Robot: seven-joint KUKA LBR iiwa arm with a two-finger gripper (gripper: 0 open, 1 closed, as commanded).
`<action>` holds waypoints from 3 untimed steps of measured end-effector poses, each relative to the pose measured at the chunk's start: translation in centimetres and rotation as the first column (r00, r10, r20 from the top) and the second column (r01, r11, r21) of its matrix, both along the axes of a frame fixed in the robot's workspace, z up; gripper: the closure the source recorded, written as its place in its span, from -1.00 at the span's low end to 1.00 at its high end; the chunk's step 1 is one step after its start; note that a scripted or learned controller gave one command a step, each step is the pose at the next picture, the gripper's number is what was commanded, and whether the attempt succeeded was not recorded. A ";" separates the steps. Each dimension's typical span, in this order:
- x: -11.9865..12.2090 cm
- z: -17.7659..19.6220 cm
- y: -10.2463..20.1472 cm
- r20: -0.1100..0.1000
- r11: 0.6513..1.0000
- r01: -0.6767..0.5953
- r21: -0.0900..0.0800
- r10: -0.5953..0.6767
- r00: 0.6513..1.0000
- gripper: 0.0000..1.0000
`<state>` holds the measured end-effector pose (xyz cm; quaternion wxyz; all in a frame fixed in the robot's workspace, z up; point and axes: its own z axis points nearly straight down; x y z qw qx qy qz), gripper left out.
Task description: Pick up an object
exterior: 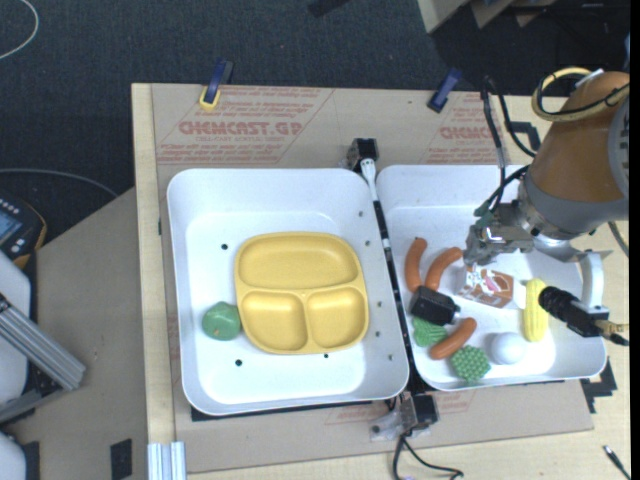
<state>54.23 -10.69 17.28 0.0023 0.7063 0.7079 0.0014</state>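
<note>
Down front in the right bin (560, 368), a green knobbly toy (470, 364) is parked beside a white ball (508, 347). Higher up, the gripper (487, 251) is hung just over a red-and-white packet (488, 286); whether it's clenched or released can't be told.

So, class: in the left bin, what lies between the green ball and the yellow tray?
Nothing. In the camera view the green ball sits right against the left edge of the yellow tray, with no gap visible, on the left bin floor.

Divided tray (300, 292) in left bin (190, 208), ball (222, 320) left of it
</note>
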 end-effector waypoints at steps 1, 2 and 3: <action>0.1 5.3 0.0 0.002 1.000 0.001 -0.001 -0.001 1.000 1.00; 4.8 5.7 1.3 0.001 1.000 -0.001 0.000 0.001 1.000 1.00; 8.4 4.6 4.2 -0.001 1.000 -0.002 0.001 0.002 1.000 1.00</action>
